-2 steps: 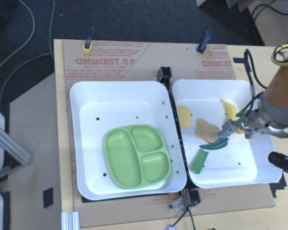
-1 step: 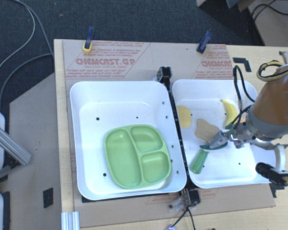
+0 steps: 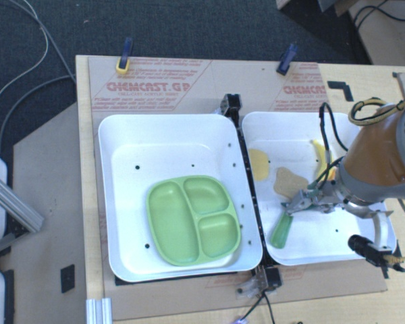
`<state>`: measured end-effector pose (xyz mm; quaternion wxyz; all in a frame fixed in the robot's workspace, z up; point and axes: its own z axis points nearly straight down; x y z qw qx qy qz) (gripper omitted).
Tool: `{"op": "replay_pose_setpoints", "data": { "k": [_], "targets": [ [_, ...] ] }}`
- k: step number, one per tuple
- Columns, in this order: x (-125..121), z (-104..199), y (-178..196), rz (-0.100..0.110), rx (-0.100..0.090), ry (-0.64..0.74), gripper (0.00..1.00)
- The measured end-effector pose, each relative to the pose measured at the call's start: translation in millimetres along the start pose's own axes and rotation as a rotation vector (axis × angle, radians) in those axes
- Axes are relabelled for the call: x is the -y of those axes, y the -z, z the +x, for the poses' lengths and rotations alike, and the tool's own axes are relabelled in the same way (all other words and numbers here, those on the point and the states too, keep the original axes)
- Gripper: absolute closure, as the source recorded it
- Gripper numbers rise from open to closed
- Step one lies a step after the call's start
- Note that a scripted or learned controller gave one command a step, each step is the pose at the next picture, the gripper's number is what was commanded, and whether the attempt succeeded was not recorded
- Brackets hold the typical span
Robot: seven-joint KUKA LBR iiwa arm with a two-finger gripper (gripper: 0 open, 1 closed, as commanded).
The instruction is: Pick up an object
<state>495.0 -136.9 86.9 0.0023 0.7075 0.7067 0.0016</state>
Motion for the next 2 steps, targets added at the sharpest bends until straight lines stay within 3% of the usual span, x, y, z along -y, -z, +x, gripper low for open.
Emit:
{"op": "replay_pose_setpoints", "data": {
  "k": [1, 2],
  "targets": [
    [1.3, 1.3, 8.4, 0.003, -0.001, 0.000, 1.00],
    [0.4, 11.7, 60.1, -0.001, 0.001, 0.003, 1.00]
  ]
}}
